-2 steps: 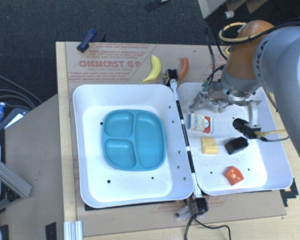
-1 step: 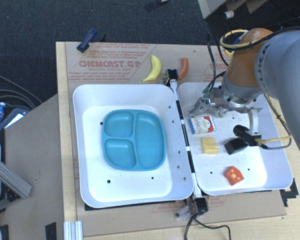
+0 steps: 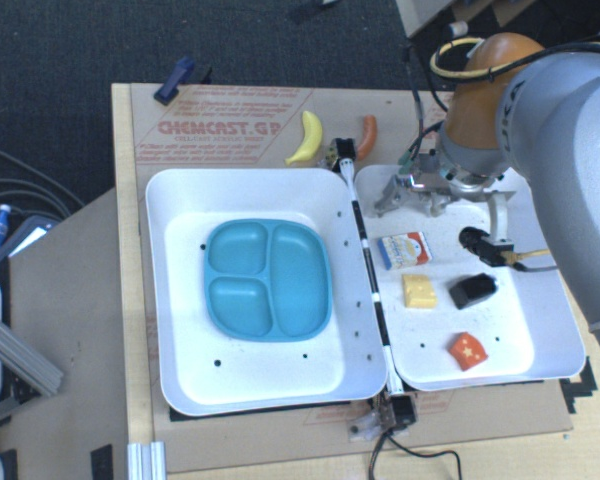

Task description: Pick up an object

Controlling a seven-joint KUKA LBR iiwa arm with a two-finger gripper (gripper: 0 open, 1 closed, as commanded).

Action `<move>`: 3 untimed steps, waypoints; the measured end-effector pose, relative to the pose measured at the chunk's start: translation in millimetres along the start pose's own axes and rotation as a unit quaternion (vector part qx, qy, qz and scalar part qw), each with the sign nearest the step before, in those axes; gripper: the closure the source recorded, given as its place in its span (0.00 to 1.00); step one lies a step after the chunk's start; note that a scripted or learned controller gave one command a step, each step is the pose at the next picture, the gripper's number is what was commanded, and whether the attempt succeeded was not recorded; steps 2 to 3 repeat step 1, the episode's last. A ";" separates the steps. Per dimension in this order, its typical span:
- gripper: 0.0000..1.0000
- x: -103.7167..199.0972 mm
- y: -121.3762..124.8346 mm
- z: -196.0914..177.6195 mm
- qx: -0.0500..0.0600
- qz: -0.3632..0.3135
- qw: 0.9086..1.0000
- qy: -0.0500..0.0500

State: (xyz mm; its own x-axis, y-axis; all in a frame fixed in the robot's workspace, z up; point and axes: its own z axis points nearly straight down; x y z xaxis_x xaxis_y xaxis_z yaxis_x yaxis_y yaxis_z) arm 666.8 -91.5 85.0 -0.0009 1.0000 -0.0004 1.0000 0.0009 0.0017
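In the right bin (image 3: 525, 333), right of frame, 4 objects are seen: red block (image 3: 467, 350) nearest, then yellow block (image 3: 418, 291) beside black block (image 3: 473, 290), then carton (image 3: 404, 250). Above these, the gripper (image 3: 412, 206) is spread apart, nothing grasped. Blue plate (image 3: 268, 276) is seen in the left bin (image 3: 180, 208).

bulky grey arm (image 3: 572, 158), orange band (image 3: 483, 93) above wrist, silvery tool (image 3: 416, 198)

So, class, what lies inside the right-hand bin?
Visible: a printed packet, a yellow block, a black block and a red piece. The arm and pincer cover the far corner of the bin; what lies beneath cannot be seen.
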 end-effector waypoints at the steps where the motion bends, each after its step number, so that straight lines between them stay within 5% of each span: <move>1: 0.00 -12.3 -75.2 0.6 0.002 0.001 1.000 0.001; 3: 0.00 -12.3 -75.2 0.6 0.002 0.001 1.000 0.001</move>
